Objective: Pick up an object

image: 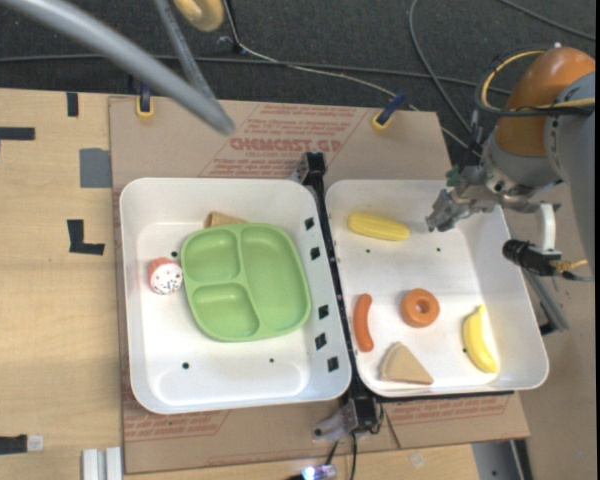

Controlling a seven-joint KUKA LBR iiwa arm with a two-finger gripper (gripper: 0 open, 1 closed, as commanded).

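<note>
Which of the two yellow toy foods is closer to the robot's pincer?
The yellow corn cob, lying near the right bin's far edge just left of the pincer. The yellow banana lies by the near right corner, farther away.

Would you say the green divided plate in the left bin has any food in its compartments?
Empty: all three compartments of the green plate show bare green surface. A tan piece pokes out behind its top edge, outside it.

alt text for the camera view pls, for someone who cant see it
A robot arm's pincer hovers over the right bin, near a corn cob, with a donut, sausage, banana and wedge. The left bin holds a green tray.
</note>
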